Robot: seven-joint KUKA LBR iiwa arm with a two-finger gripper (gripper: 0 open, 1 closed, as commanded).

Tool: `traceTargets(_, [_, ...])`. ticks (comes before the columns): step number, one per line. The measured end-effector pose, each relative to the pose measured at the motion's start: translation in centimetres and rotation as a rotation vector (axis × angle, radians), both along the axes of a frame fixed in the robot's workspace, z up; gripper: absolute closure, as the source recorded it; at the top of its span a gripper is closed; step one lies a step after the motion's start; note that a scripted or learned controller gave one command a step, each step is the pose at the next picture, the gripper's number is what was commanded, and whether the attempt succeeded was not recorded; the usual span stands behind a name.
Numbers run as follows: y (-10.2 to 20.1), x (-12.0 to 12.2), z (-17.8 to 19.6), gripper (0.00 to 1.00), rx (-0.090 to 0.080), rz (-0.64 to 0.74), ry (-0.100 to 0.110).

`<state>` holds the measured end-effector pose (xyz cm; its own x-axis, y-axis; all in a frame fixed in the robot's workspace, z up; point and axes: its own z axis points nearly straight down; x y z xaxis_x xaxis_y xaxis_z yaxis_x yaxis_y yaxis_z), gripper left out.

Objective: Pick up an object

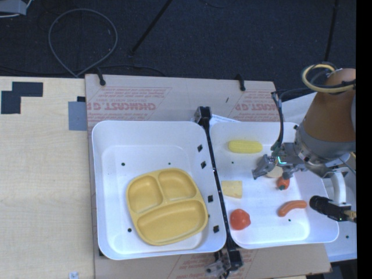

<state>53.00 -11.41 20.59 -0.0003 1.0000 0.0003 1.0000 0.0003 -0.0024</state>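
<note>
My gripper (266, 167) hangs low over the right bin (264, 237), near its middle right, with the arm reaching in from the right. Just below and right of it lies a small orange-red piece (283, 183) with a pale bit beside it, partly hidden by the gripper. A yellow corn cob (244, 147) lies toward the back of this bin. A pale yellow cheese wedge (232, 189) sits by the divider, a red tomato (239, 218) at the front, and an orange sausage (291, 207) at the front right.
The left bin (110, 156) holds a yellow divided plate (167, 206). A black divider (212, 179) runs between the two bins. Cardboard lies under the bins, and a wooden bench top extends to the left.
</note>
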Motion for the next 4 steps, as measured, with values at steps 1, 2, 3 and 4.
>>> traceTargets(1, [0.0, 0.0, 0.0, 0.00, 0.000, 0.000, 0.000])
traceTargets(2, [0.5, 0.8, -4.9, 0.00, 0.002, 0.000, 0.006])
traceTargets(3, [1.2, 0.1, -10.7, 0.00, 0.003, -0.001, 0.003])
traceTargets(4, [1.4, 0.3, -11.5, 0.00, 0.006, -0.001, -0.003])
